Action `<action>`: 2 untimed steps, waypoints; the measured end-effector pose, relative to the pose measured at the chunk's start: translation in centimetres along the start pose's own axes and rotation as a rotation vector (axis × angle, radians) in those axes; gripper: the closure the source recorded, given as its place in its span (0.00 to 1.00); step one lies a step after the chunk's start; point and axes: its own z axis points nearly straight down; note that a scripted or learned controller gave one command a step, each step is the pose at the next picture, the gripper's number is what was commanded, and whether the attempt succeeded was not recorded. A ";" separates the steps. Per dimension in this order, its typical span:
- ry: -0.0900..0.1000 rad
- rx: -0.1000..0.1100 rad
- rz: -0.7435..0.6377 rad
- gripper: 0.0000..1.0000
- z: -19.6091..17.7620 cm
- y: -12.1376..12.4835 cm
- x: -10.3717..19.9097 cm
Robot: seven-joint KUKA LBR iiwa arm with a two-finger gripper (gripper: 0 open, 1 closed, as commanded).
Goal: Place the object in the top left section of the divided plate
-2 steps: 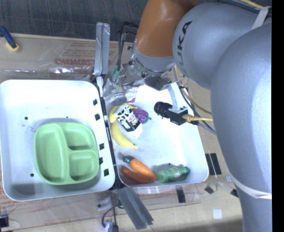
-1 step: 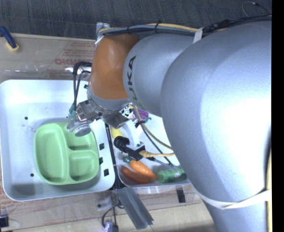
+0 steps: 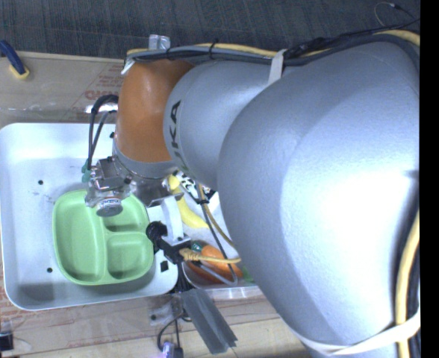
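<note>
A light green divided plate (image 3: 78, 237) lies in the left white bin (image 3: 25, 162), toward its near right part. It has one large section on the left and two smaller ones on the right. My gripper (image 3: 109, 202) hangs over the plate's far right rim, below the orange wrist band (image 3: 141, 118). The arm's bulk hides what lies under the gripper, and I cannot make out any object held there.
A yellow banana (image 3: 188, 213) and an orange item in a dark bowl (image 3: 213, 265) lie right of the plate, partly under the arm. The grey arm (image 3: 309, 192) covers the right bin. A blue clip (image 3: 12, 57) sits at the bench's far left corner.
</note>
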 end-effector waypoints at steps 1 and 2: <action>0.001 0.001 0.015 1.00 -2.1 -3.6 -5.8; 0.001 0.001 0.014 0.00 -2.1 -3.6 -5.8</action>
